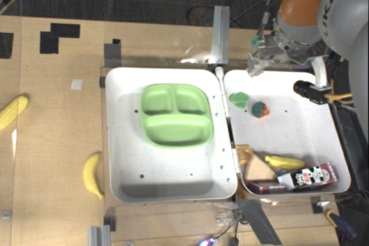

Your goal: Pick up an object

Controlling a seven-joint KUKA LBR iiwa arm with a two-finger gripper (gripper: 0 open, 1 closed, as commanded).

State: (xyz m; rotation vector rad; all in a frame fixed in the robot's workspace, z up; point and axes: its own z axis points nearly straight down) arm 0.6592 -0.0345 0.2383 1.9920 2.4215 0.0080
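The wooden bench (52,152) bears two white bins (124,181), a banana (92,174), and a corn cob (12,112).

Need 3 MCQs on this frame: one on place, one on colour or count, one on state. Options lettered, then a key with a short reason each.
1. Where does the green divided plate lie?
A. in the left bin
B. in the right bin
C. on the bench outside the bins

2. How many bananas lie on the bench outside the bins?
A. none
B. one
C. three

3. How does the gripper stand to the objects in the right bin?
A. pressed onto the small red and green object
B. up by the bin's far rim, apart from them
C. resting on the green plate

Key:
1 A, the plate sits in the middle of the left bin.
2 B, a single banana lies just left of the left bin; the other yellow thing further left is a corn cob.
3 B, the gripper is at the far edge, with bare white floor between it and the nearest object.
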